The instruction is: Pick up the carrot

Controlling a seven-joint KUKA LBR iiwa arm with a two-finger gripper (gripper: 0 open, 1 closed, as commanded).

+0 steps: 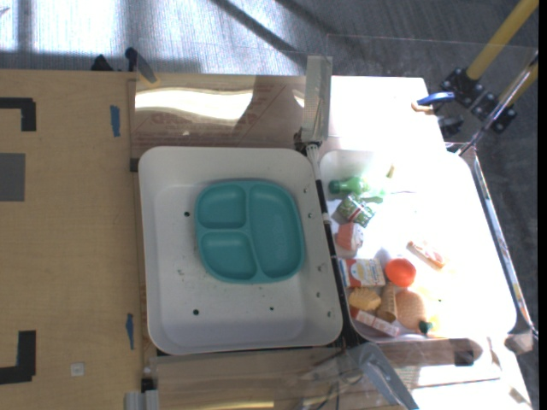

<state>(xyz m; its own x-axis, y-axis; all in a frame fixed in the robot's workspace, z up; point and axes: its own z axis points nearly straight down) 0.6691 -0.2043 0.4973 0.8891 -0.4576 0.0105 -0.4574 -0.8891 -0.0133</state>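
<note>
The right bin (461,229) is washed out by bright light and holds several toy foods. An orange-red piece (345,237) lies against its left wall; it may be the carrot, but the glare leaves its shape unclear. A round orange-red item (400,272) sits lower in the middle. To its upper right lies a slim orange and white piece (426,254). A green bottle (350,185) and a green printed can (355,210) lie near the top left of that bin.
The left bin (162,254) holds a teal divided plate (250,231). Tan bread-like pieces (408,306) and small packets (368,272) crowd the right bin's lower part. A yellow pole (504,28) and a blue clamp (432,101) stand at top right.
</note>
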